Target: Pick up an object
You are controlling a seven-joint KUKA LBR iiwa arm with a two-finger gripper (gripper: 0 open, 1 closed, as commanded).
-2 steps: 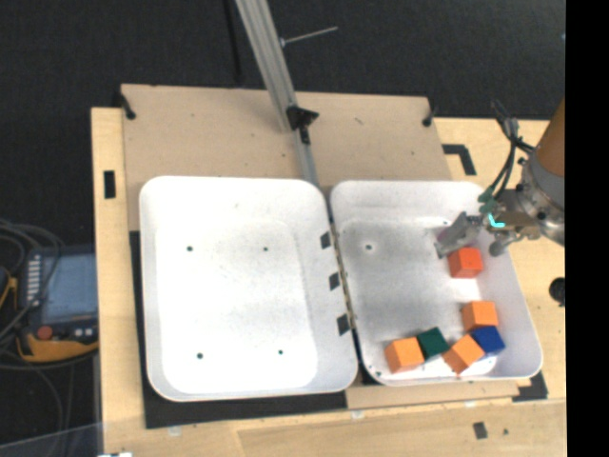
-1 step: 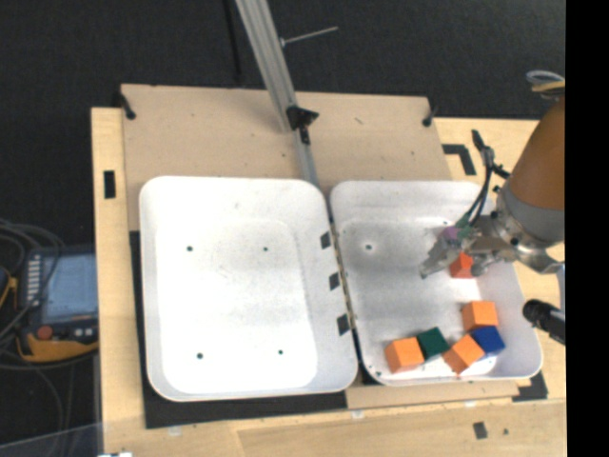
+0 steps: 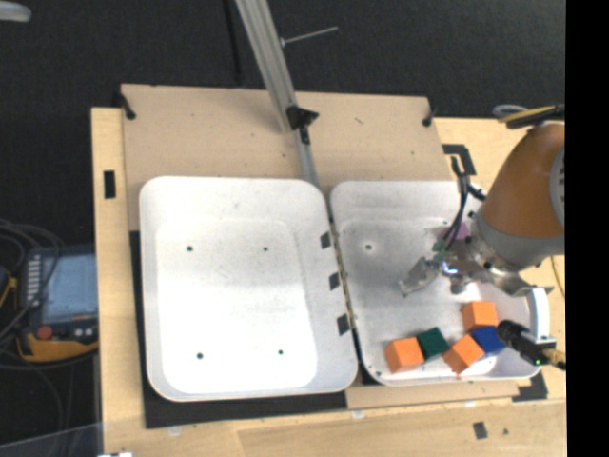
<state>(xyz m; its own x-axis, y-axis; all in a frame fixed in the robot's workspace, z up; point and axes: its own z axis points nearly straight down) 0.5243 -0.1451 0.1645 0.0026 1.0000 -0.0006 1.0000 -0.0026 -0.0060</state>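
Several small blocks lie along the near edge of the right bin (image 3: pixel 390 208): an orange block (image 3: pixel 404 352), a dark green block (image 3: pixel 433 341), a second orange block (image 3: pixel 465 351), a blue block (image 3: pixel 485 337) and a third orange block (image 3: pixel 480 313). My gripper (image 3: pixel 419 277) hangs over the middle of the right bin, up and left of the blocks, with nothing seen between its fingers. The orange wrist band (image 3: pixel 528 184) rises to its right and hides the bin's far right side.
The left bin (image 3: pixel 233 284) lies beside the right one. A slanted metal rail (image 3: pixel 271 55) runs from the top of the view down to the gap between the bins. A pendant with cables (image 3: pixel 57 298) sits off the bench's left edge.
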